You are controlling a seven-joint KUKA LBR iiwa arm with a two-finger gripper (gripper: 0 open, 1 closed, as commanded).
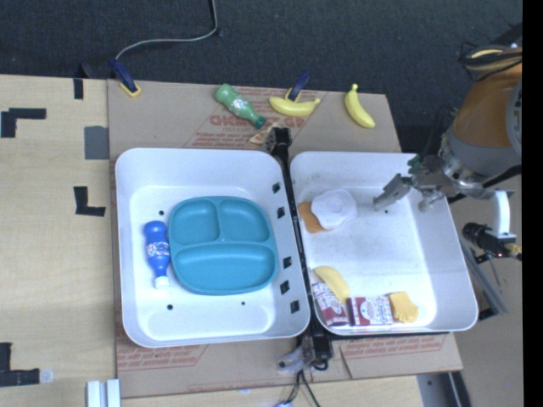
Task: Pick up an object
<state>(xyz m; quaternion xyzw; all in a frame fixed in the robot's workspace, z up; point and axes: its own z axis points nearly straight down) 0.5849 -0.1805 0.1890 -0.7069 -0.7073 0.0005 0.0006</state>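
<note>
My gripper (405, 197) hangs over the right part of the right bin (441, 253), open, with nothing between its fingers. To its left in that bin lie a clear plastic cup (333, 208) and, touching it, an orange-brown piece (309, 220). Along the bin's front edge lie a small banana (332, 281), a red and white packet (326, 306), a dark red box (369, 312) and a yellow item (404, 306). The gripper is well apart from all of them.
The left bin (136, 193) holds a blue divided plate (222, 244) and a blue bottle (156, 253). Behind the bins, on the cardboard, lie a green bottle (239, 106) and two bananas (293, 104) (359, 108). The bare middle of the right bin lies under the gripper.
</note>
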